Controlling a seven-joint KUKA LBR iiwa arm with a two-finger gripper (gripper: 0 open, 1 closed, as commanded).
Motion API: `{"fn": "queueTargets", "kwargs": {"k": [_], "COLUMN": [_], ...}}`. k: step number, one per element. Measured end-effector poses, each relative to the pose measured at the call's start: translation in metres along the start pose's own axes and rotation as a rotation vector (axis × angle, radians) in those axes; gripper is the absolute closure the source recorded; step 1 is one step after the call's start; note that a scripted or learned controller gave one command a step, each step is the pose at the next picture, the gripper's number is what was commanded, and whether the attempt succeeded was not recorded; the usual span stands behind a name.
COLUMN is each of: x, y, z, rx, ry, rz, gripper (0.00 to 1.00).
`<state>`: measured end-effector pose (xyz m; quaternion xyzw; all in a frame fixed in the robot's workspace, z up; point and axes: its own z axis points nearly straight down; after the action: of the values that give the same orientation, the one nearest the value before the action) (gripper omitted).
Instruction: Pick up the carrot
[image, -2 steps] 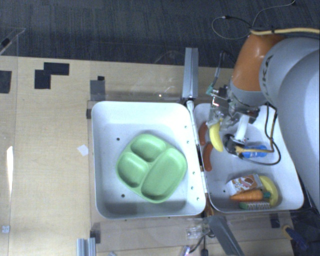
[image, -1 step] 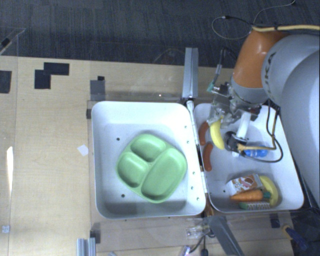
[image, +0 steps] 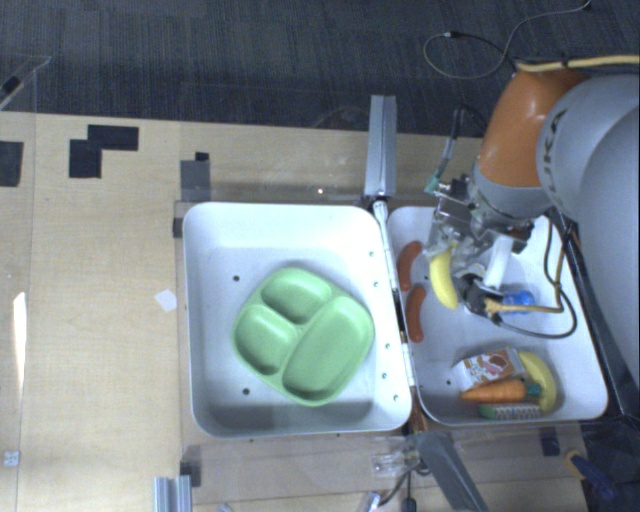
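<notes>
Camera view puts the claw (image: 462, 268) over the right bin (image: 590, 400), near its upper left part, and you can see a yellow banana (image: 442, 280) pinched between its fingers, hanging just left of the wrist. The fingertips themselves are partly masked by cables and the wrist body, so their exact spread is hard to read. Your carrot (image: 494, 392) lies well below the claw, toward the bin's near edge, its green end pointing right, touching a small carton (image: 487, 368) and a second banana (image: 541, 379). Left of the claw, two reddish sausages (image: 411, 290) rest along the bin wall. Further left, the other bin (image: 210, 250) carries a green divided plate (image: 304, 333).
</notes>
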<state>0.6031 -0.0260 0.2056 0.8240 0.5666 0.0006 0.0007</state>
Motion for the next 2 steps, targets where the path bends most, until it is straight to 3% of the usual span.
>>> {"fn": "queueTargets", "kwargs": {"k": [1, 2], "x": [0.001, 0.110], "y": [0.001, 0.029], "z": [-0.011, 0.001], "rx": [-0.003, -0.001], "ry": [0.001, 0.001], "rz": [-0.006, 0.079], "gripper": [1.00, 1.00]}}
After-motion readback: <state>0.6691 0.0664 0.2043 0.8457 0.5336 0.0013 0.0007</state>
